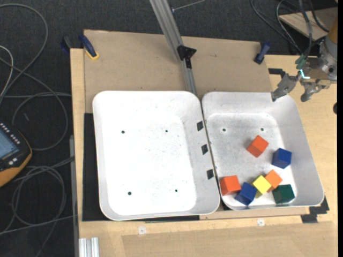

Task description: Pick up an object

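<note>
Dark carpet strewn with thin grey cables surrounds the pale wooden table (134, 58), whose flat brown board carries two shallow white bins with rounded corners. One smooth, faintly speckled left bin (107, 159) lies beside the right bin (300, 138), their rims meeting along a seam marked by small black clips. A slim metal bar (170, 28) slants down from the top to that seam. Blue clamps (89, 46) grip the board's far corners.

Small matte cubes sit in the right bin's near half. An orange cube (258, 146) stands apart toward the middle, with a blue cube (282, 157) just beside it to the right. Along the near wall cluster another orange block (231, 184), a blue block (246, 193), a yellow cube (261, 184), a small orange piece (274, 178) and a dark green cube (283, 194), several touching.

Over the right bin's far right corner hangs the metallic pincer (292, 91), its two fingers spread apart with nothing between them, well away from the cubes.
</note>
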Controlling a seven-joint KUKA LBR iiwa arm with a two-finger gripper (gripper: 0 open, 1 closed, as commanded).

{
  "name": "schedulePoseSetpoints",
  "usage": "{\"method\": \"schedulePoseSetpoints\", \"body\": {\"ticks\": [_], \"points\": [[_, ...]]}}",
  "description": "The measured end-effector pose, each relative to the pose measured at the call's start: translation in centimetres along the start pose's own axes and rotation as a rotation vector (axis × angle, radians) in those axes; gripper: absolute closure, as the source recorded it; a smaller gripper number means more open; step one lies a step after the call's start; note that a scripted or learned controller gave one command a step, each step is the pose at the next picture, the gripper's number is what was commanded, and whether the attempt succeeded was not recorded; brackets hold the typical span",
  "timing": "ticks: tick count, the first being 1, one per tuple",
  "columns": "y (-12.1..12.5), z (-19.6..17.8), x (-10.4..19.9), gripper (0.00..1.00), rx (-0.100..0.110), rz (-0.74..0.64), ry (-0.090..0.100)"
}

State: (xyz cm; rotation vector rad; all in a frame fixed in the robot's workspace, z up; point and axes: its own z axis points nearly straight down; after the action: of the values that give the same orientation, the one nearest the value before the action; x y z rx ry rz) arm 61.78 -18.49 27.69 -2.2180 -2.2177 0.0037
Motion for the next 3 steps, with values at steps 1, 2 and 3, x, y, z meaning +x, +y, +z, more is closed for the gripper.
{"method": "schedulePoseSetpoints", "body": {"ticks": [1, 2, 3], "points": [[0.1, -0.3, 0.0, 0.00, -0.004, -0.002, -0.002], [0.4, 5.4, 1.0, 0.00, 0.001, -0.002, 0.000], [0.8, 11.5, 1.5, 0.00, 0.002, -0.002, 0.000]]}}
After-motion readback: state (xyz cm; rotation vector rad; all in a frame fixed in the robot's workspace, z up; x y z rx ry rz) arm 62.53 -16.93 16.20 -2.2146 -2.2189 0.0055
